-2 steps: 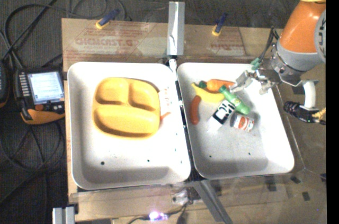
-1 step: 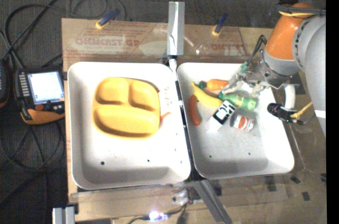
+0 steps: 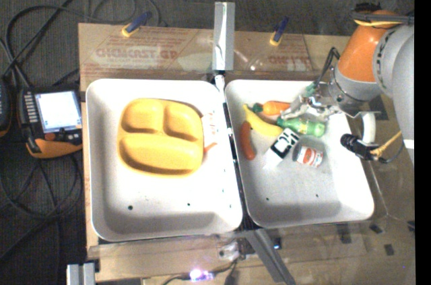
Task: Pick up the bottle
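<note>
The grey arm with its orange band [image 3: 360,51] reaches in from the right edge of the view and bends down over the upper right part of the right-hand shallow white bin [image 3: 316,206], its wrist angled toward the left so that the metal two-finger gripper [image 3: 311,104] sits low among the things gathered there. Whether the jaws are wide or narrow cannot be told, since the gripper's metal parts blur into the clutter below. The green clear plastic bottle [image 3: 303,124] lies on its side in that bin, pointing roughly left to right, just under and touching or nearly touching the gripper tip; it is not clear that the bottle sits between the jaws. Left of the bottle a yellow banana [image 3: 261,122] curves across the bin floor, and an orange carrot-like piece [image 3: 275,106] lies just above it, near the gripper. A reddish sausage-shaped thing [image 3: 248,140] lies along the bin's left wall. Below the bottle rest a small black-and-white box [image 3: 284,142] and, beside it to the right, a red-and-white can [image 3: 309,155] on its side. The left-hand white bin [image 3: 161,209] holds a yellow divided plastic tray [image 3: 161,135], well apart from the arm.
</note>
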You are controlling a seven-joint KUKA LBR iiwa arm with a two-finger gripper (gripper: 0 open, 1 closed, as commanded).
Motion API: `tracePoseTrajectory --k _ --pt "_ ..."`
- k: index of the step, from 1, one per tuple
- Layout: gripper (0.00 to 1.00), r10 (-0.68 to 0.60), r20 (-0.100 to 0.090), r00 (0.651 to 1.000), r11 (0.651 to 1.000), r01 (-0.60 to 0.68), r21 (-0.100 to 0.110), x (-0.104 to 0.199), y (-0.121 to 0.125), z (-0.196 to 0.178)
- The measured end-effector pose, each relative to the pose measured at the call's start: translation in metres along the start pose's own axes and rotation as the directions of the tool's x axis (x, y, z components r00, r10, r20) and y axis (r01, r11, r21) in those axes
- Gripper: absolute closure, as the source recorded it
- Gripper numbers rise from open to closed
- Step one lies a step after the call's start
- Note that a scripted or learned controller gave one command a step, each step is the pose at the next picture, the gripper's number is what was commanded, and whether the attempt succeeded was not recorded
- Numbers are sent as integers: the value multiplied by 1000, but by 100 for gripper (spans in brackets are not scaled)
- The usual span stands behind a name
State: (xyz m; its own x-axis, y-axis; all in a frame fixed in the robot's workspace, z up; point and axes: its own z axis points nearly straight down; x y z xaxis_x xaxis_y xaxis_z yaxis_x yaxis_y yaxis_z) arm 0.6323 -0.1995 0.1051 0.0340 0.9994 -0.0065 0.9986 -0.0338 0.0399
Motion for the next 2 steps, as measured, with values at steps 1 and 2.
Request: tracePoseTrajectory --k 1,2 --pt "0 -46 -3 999 999 46 1 -11 1 0" --pt "0 -40 -12 999 999 41 23 -12 -4 13"
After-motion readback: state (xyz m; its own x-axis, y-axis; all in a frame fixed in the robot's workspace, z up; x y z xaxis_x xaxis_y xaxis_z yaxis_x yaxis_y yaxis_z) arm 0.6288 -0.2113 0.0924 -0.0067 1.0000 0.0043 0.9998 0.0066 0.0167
